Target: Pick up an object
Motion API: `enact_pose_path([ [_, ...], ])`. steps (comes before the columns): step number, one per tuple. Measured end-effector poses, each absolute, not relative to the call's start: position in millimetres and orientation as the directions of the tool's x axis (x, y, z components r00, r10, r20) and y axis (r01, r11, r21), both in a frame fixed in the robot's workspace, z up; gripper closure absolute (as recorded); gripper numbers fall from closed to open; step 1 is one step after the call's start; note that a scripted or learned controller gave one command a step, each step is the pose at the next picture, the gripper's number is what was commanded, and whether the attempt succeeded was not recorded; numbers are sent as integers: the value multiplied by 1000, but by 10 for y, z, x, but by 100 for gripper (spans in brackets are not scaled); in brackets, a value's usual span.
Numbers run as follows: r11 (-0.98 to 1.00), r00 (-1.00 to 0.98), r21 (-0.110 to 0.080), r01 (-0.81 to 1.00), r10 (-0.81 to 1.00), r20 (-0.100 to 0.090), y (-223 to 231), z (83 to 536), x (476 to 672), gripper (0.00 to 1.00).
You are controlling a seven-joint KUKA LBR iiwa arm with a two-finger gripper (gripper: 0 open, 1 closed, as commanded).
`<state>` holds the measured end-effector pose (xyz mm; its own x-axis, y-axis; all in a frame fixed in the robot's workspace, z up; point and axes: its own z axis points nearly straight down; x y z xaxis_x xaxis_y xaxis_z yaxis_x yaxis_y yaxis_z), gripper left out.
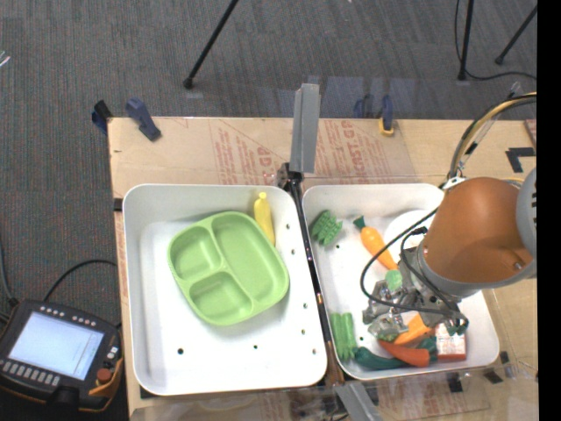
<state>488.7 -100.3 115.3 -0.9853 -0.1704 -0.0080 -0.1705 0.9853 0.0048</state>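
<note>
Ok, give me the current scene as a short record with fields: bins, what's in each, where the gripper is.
left bin: green divided plate, yellow item by its upper right rim
right bin: green toy, carrot, green piece near the lower left corner, orange and red items along the lower edge
arm: reaching in from the right, over the right bin
gripper: low over the cluttered lower part of the right bin
held object: cannot tell
</note>
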Motion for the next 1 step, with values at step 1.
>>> enact_pose_path([
  [1,985,-985,5,-171,-171,-7,-1002,1148,4884,0],
])
